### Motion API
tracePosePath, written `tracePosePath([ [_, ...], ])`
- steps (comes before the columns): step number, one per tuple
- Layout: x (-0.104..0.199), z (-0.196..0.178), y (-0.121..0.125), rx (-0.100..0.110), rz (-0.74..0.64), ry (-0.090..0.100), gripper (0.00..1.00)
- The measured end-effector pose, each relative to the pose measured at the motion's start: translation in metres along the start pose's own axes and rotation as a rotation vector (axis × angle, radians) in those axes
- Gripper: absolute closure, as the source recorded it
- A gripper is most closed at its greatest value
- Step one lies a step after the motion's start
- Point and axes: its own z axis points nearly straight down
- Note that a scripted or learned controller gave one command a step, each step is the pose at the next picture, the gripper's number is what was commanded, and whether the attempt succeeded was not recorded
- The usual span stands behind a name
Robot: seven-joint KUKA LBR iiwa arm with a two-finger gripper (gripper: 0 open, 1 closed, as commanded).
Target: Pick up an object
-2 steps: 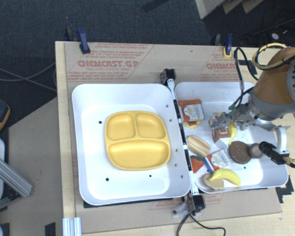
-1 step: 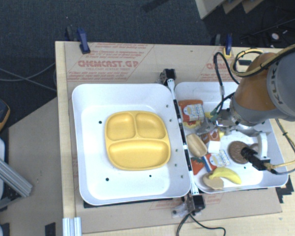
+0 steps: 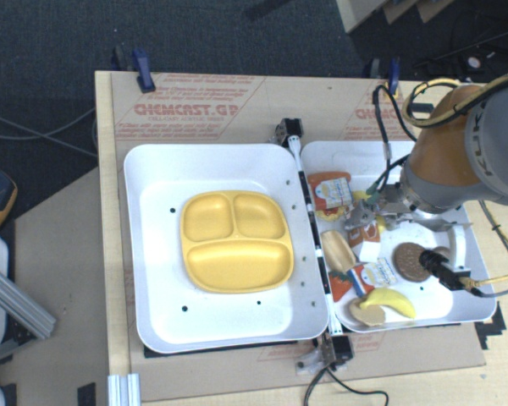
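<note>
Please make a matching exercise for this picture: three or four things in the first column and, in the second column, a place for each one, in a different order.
Things:
1. yellow divided plate
2. banana
3. chocolate cookie
4. bread roll

Places:
A. right bin, near front edge
B. left bin, middle
C. right bin, against the left wall
D. right bin, just below the arm's wrist

Pairs: 1-B, 2-A, 3-D, 4-C
</note>
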Motion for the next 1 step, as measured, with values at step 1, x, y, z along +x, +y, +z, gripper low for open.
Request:
tracePosePath([
  [1, 0.0883, -0.0921, 0.0342, -0.003, -0.012, 0.006, 1.00],
])
